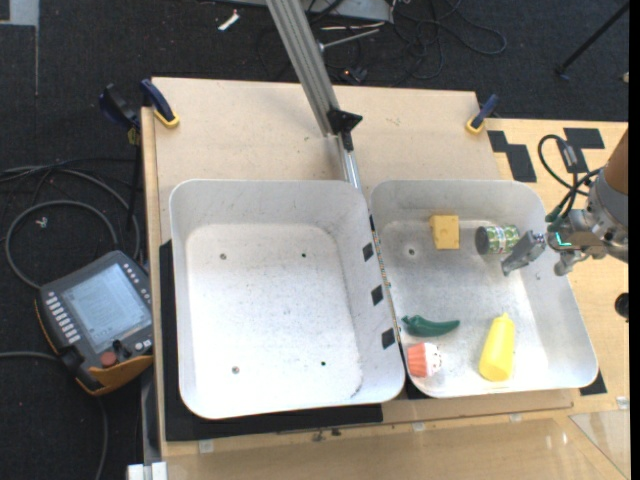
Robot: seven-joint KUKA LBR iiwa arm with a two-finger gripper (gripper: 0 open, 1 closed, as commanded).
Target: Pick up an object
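Green-labelled can [497, 238] on its side

Just left of the pincer [548, 251] lies a green can [496, 238], yellow block [445, 232] beyond; bin floor below it lies open.

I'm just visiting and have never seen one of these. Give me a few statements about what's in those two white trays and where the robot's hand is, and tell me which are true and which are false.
1. The yellow block lies in the right tray. True.
2. The yellow bottle lies in the left tray. False: it lies in the right tray, near its front edge.
3. The green pepper lies just behind the red and white toy. True.
4. The gripper hangs over the left tray. False: it is at the right tray's far right side.
5. The green can stands upright. False: it lies on its side, beside the yellow block.
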